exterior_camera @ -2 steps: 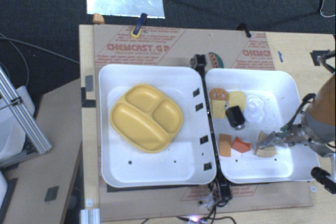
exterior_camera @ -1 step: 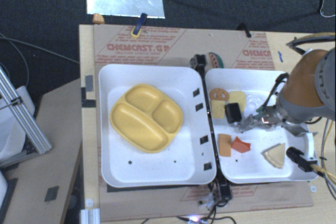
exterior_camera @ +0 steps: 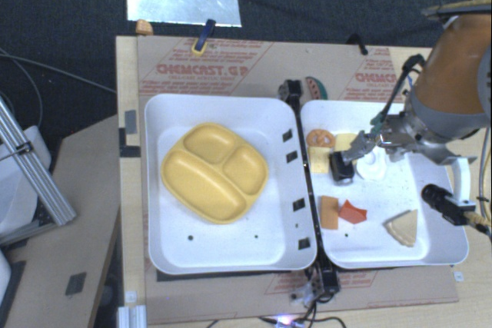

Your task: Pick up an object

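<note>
My gripper (exterior_camera: 341, 167) is low over the left part of the right bin (exterior_camera: 442, 253), at the end of the grey arm that reaches in from the right. A white object (exterior_camera: 374, 167) lies right beside it, touching or nearly so. Just above the gripper are an orange ring-shaped piece (exterior_camera: 320, 138) and a pale yellow piece (exterior_camera: 344, 140). Below it lie an orange block (exterior_camera: 329, 212), a red piece (exterior_camera: 354, 213) and a tan wedge (exterior_camera: 403, 227).
The left bin (exterior_camera: 165, 246) holds a yellow divided plate (exterior_camera: 214, 172). A black ridge (exterior_camera: 304, 180) separates the two bins. The arm's body with its orange band (exterior_camera: 461, 57) hangs over the right bin's far right side.
</note>
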